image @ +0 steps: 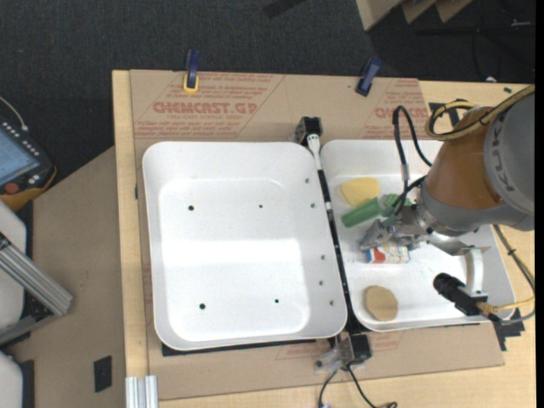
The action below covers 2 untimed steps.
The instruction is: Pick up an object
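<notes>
Now | arm [476, 172] reaching low | pincer [384, 235] over right bin [425, 313]

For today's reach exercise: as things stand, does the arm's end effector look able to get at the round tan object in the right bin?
Probably yes. The round tan object lies alone, nothing on it, just below the end effector.

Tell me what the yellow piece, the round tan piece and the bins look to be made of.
Yellow piece: likely foam or sponge, matte with soft edges. Round tan piece: possibly cork, wood or foam; dull, even surface, too small to settle. Bins: probably moulded plastic, smooth white with faint sheen and rounded corners.
</notes>
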Motion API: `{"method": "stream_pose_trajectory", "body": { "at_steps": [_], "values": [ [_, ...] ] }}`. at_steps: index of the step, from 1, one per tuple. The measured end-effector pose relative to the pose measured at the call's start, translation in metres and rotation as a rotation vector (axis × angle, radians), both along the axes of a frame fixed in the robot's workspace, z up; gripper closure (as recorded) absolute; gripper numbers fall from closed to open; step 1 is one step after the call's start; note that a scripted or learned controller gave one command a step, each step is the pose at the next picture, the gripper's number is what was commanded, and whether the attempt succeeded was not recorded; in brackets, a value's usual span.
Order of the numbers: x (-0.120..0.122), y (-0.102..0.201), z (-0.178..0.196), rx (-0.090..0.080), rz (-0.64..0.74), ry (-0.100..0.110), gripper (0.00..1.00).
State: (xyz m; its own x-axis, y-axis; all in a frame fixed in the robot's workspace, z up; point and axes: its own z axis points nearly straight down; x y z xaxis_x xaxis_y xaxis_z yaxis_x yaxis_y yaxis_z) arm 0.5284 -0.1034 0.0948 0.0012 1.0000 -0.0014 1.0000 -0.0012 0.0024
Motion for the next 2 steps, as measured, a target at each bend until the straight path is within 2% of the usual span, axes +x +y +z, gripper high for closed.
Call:
{"method": "stream_pose_trajectory", "body": {
  "at_steps": [1, 2],
  "values": [
    [0.041, 0.074, 0.096, 0.002, 0.01, -0.01, 1.0],
    [0.051, 0.035, 0.204, -0.002, 0.0, -0.012, 1.0]
  ]
}}
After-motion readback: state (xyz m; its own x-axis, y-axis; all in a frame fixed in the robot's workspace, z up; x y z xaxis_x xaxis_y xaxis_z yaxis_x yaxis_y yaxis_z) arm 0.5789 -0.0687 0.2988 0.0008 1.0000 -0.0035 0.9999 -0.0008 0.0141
